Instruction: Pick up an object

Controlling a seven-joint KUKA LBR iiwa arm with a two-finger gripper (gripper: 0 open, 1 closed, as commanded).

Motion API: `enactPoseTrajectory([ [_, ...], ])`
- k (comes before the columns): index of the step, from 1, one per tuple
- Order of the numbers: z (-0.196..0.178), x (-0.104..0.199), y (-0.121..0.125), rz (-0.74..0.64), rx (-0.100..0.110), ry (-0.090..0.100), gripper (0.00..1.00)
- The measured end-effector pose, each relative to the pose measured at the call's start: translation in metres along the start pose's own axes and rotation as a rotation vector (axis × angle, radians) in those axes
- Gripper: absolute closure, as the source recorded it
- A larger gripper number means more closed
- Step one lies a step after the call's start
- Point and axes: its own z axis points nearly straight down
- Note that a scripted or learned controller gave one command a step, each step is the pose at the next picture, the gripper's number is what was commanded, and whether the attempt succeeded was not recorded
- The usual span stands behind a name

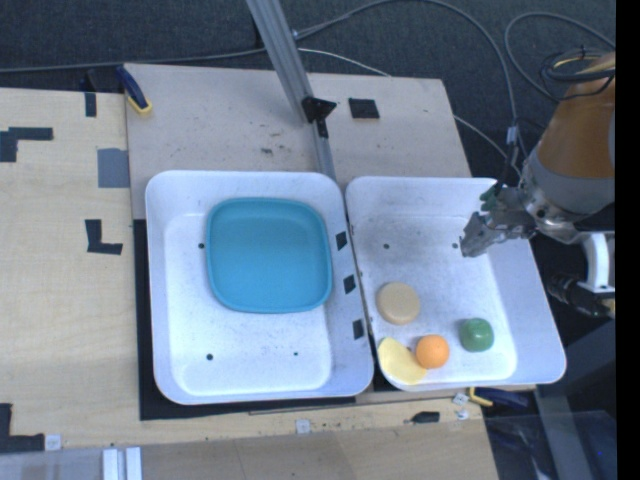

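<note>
Gripper (476, 240) over right white bin (430, 203), grip state can't tell. Beige round disc (398, 303), orange ball (432, 351), green ball (476, 334), yellow banana-shaped piece (398, 364) nearby; blue square plate (268, 254) in left bin (170, 268).

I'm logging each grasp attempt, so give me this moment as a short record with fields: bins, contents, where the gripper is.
left bin: holds a blue square plate, lying flat
right bin: holds four small items near its front edge
tan round piece: alone, behind the others
yellow piece: front left corner, touching the orange ball
green ball: apart, right of the orange ball
gripper: over the right bin's far right part, away from all four items
held object: none visible
</note>
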Motion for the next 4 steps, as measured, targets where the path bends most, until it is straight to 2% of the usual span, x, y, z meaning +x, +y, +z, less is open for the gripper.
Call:
enactPoseTrajectory([
  [2,-0.014,0.108,0.005,0.0,0.001,0.0,1.0],
  [3,0.001,0.161,0.007,0.001,0.003,0.0,1.0],
  [4,-0.004,0.22,0.01,-0.001,0.001,0.0,1.0],
])
